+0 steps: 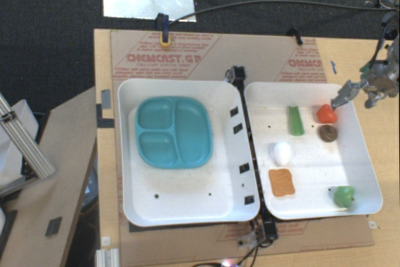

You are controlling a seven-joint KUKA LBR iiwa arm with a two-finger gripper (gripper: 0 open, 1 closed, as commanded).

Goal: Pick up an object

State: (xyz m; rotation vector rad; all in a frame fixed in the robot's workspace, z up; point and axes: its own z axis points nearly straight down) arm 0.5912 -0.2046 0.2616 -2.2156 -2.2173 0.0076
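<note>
A KUKA arm's gripper [350, 94] hangs at the far right corner of the right-hand white bin [369, 162], above a small red object [325, 114], with the task of picking up an object judged barely begun: nothing is seen lifted, and every item lies on the bin floor. One grey finger points down and to the left toward the red piece, its tip just beside it, but whether the tool is spread or clenched cannot be told from this slanted overhead view, and nothing is visibly between its fingers. The red object, the likeliest target by nearness, looks rounded and glossy, perhaps a toy fruit or pepper; it sits near the bin's far wall, just beside a brown round object [327, 132] and near a green stick-shaped piece [295, 120]. Also in that bin are a white egg-like object [281, 152], an orange square piece [282, 182] and a green rounded object [343, 196]. The left-hand bin [128, 153] holds a teal divided plate [173, 132]. Closing, gripping and lifting all appear left to do.
</note>
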